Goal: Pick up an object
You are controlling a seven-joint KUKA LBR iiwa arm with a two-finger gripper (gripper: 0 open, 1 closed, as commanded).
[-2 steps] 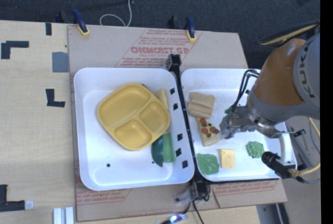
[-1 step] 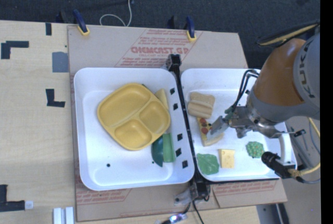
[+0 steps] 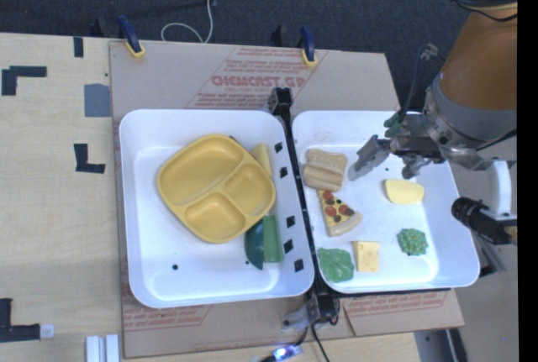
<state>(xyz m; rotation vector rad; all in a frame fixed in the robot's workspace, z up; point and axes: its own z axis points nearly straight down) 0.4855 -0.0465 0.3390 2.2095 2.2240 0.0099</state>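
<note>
We see the gripper point(image 3: 388, 154) spread open and empty over the right bin point(image 3: 458, 272), nearest the bread roll point(image 3: 324, 168), which we judge light, rigid plastic, best pinched across its narrow sides.

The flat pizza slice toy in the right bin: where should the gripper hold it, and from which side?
Probably from straight above, closing across the two long sides of the flat pizza slice toy near its middle. It lies flat with its crust toward the bin's front, and the tan bread-shaped toy sits close behind its tip, so a side approach looks crowded.
</note>
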